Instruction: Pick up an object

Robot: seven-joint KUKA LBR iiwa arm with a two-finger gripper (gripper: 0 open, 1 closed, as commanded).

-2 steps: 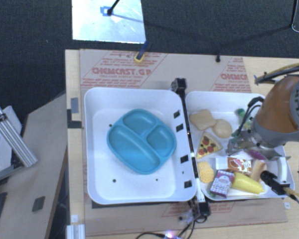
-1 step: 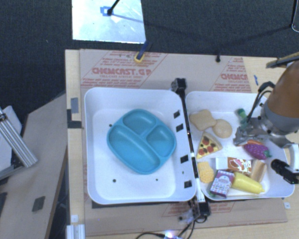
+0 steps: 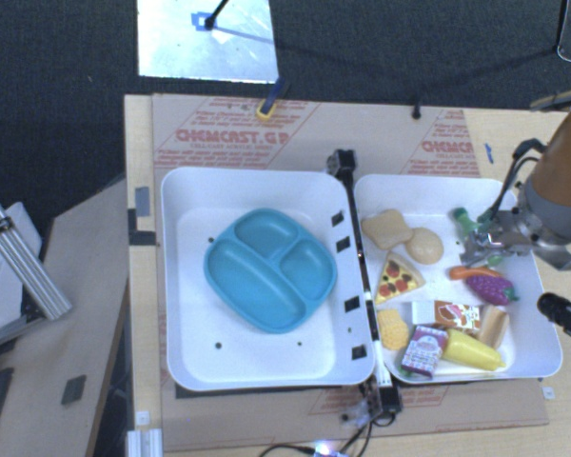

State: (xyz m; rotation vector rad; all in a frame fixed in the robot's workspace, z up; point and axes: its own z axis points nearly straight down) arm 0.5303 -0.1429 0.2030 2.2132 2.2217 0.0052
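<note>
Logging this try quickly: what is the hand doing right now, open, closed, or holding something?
Hand: over the right bin, just above the orange carrot and purple grapes; open or closed cannot be told, and nothing visibly held.

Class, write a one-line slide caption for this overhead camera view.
Arm's tool hovers over toy food in the right bin; a blue divided plate sits in the left bin.

Arm (image 3: 563, 174): right edge cuts it off from my view.
Gripper (image 3: 482, 246) fingers: I can't resolve them.
Green item (image 3: 463, 219): partly hidden.
</note>
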